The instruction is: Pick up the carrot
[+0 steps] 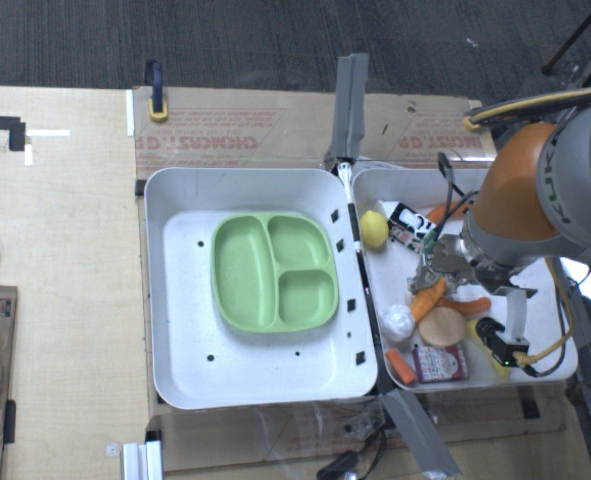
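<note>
Low over the right bin (560, 363), the tool (437, 271) sits directly above the carrot (430, 297), and whether it is wide, narrow or already gripping cannot be told from this slanted view. That carrot lies tilted near the middle of the bin, hemmed in by a white ball (398, 320), a round tan piece (442, 327) and a red packet (438, 363), with a lemon (374, 228) further back. Crowding is the main risk: closing here could catch a neighbour instead, or pinch the tapered carrot off-centre so it slips free on the lift. Beside it, the left bin (165, 298) carries a green divided plate (274, 271).
</note>
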